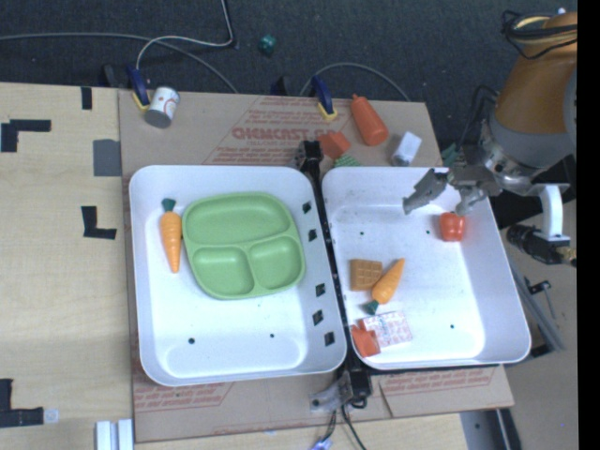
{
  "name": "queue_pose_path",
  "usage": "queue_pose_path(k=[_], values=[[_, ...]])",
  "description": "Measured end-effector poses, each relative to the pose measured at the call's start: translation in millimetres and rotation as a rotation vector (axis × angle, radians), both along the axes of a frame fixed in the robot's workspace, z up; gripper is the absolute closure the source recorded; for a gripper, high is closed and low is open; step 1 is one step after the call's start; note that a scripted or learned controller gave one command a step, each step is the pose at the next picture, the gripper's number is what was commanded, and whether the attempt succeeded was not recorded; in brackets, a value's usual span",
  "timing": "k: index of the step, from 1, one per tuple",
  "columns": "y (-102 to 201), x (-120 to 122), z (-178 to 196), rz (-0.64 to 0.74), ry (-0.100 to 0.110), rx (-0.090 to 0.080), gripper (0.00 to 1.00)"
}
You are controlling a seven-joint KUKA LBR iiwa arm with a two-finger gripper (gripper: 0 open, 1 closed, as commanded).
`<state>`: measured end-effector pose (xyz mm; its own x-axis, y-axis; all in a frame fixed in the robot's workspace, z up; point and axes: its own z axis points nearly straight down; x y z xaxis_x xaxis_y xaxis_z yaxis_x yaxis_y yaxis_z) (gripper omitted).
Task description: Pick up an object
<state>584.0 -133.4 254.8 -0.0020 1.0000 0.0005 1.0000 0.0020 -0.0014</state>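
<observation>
My gripper (437, 203) hovers over the upper right part of the right bin (487, 279), open, with nothing between its fingers. A small red tomato-like toy (453, 226) lies just below its right finger, outside the gap. Lower in the same bin are a tan waffle square (365, 272), an orange carrot piece (388, 280), a red-and-white packet (388, 328) and a small red piece (366, 341).
The left bin (150, 298) holds a green divided plate (246, 244) and a carrot (171, 237). Behind the bins on the cardboard lie an orange bottle (368, 120), a red piece (335, 143), a white cube (407, 146) and a small can (162, 105).
</observation>
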Motion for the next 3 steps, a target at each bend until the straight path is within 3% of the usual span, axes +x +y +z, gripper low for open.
queue_pose_path(k=[1,2,3], values=[[19,-8,-168,0.000,-0.003,0.001,0.00],[22,49,-169,0.000,-0.006,-0.002,0.00],[22,-28,-168,-0.002,-0.004,-0.002,0.00]])
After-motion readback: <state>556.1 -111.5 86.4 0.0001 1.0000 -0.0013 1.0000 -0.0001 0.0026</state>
